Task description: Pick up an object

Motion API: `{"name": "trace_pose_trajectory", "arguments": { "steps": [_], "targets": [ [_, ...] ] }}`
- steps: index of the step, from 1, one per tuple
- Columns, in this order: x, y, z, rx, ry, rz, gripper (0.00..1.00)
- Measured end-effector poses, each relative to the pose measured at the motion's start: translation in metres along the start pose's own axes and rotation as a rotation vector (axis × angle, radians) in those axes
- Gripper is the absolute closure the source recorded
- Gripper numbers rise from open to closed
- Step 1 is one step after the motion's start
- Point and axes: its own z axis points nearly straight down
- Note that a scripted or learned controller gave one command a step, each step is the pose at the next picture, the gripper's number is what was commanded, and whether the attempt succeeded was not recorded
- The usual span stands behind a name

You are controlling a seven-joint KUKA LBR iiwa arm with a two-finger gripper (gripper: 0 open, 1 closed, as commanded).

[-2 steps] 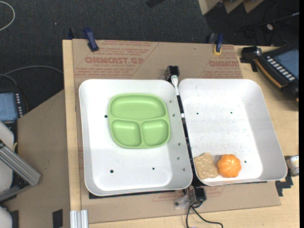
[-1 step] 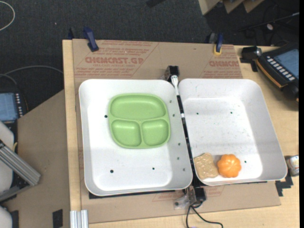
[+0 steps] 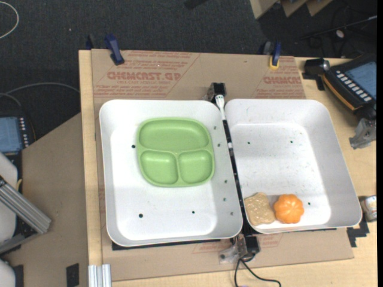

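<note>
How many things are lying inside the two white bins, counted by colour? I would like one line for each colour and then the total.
Green: 1, the divided plate in the left bin
Orange: 1, the small pumpkin-like object in the right bin
Beige: 1, the flat lumpy piece touching or nearly touching the orange one
Total: 3
</note>
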Motion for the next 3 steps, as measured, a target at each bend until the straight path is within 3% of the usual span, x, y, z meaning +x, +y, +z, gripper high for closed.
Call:
{"name": "trace_pose_trajectory", "arguments": {
  "steps": [1, 2, 3],
  "targets": [
    [-0.052, 0.041, 0.093, -0.001, -0.002, 0.005, 1.00],
    [-0.050, 0.105, 0.109, -0.013, -0.007, -0.001, 1.00],
    [-0.050, 0.136, -0.042, -0.029, -0.012, -0.001, 1.00]
  ]
}}
